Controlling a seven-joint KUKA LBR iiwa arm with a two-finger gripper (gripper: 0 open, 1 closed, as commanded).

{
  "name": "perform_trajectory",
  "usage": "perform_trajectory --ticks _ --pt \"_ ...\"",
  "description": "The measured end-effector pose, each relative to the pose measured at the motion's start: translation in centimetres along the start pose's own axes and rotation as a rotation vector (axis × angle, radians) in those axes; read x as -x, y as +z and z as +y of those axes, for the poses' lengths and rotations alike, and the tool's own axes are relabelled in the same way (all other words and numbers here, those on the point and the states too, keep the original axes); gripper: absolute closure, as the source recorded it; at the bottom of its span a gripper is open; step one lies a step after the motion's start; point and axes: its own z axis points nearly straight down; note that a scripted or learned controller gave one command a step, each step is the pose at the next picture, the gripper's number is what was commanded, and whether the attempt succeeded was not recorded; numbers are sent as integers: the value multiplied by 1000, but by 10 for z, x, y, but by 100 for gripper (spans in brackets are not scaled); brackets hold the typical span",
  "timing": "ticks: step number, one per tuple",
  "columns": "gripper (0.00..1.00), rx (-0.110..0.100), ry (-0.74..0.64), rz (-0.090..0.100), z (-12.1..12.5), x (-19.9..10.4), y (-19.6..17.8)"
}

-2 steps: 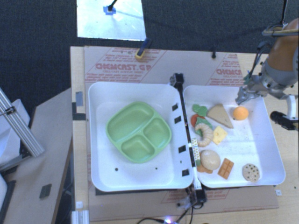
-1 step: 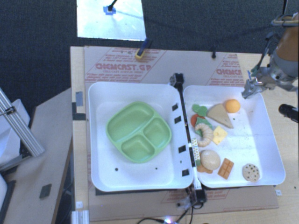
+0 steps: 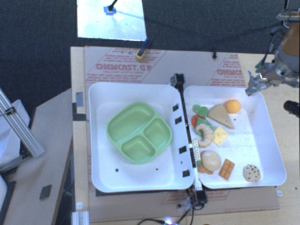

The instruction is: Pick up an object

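Toy food [image 3: 213, 135] in right bin [image 3: 272, 139] | board [image 3: 124, 67] reads CHEMCAST GP

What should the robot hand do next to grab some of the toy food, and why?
Probably swing left and down toward the orange ball. The gripper hangs above the right bin's far corner with nothing between its fingers, and that ball is the nearest piece, with open floor to its right.

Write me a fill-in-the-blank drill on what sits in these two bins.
1. The green divided plate lies in the ____ bin.
2. The plate has ____ compartments.
3. The orange ball touches the tan wedge in the ____ bin.
4. The chocolate-chip cookie lies near that bin's ____ right corner.

Missing words: left; three; right; near
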Motion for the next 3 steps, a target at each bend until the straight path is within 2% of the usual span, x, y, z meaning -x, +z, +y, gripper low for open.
perform_trajectory --ticks 1,2,3 --pt "100 -2 -3 1 3 -53 -9" --pt "100 -4 -3 1 -13 -104 -4" --pt "100 -3 -3 1 -14 -133 -5"
